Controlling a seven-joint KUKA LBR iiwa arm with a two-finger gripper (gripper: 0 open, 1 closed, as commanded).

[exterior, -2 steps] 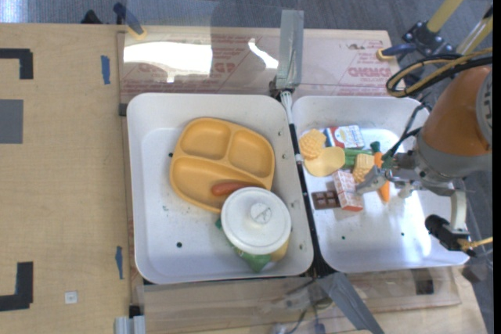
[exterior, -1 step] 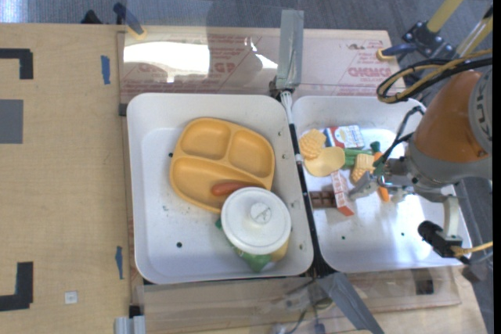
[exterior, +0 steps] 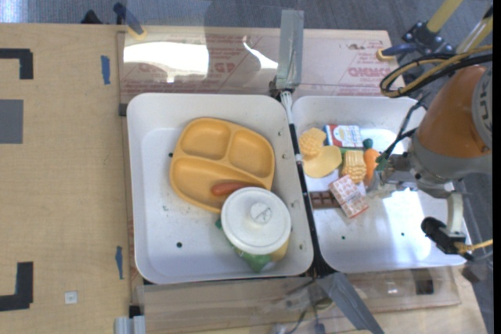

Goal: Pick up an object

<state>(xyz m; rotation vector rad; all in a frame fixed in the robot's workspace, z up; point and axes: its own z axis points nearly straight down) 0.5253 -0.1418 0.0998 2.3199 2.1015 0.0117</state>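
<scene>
The right bin point(exterior: 391, 235) holds a cluster of toy foods at its left end. In it are a yellow ridged piece point(exterior: 312, 141), a flat yellow round point(exterior: 322, 163), a small carton point(exterior: 344, 135), a corn cob point(exterior: 355, 165), an orange carrot point(exterior: 369, 166), a red-and-white packet point(exterior: 349, 196) and a brown bar point(exterior: 321, 201). My gripper point(exterior: 386, 174) is low in this bin, just right of the carrot and corn and above the packet's right corner. The grey wrist hides how it meets them.
In the left bin point(exterior: 149, 192) lie a yellow divided plate point(exterior: 223, 156) with a red sausage point(exterior: 227, 187) on it, and a white lidded cup point(exterior: 257, 220) at its front right. A divider wall point(exterior: 297, 168) separates the bins. Black and yellow cables point(exterior: 415, 62) hang at the right.
</scene>
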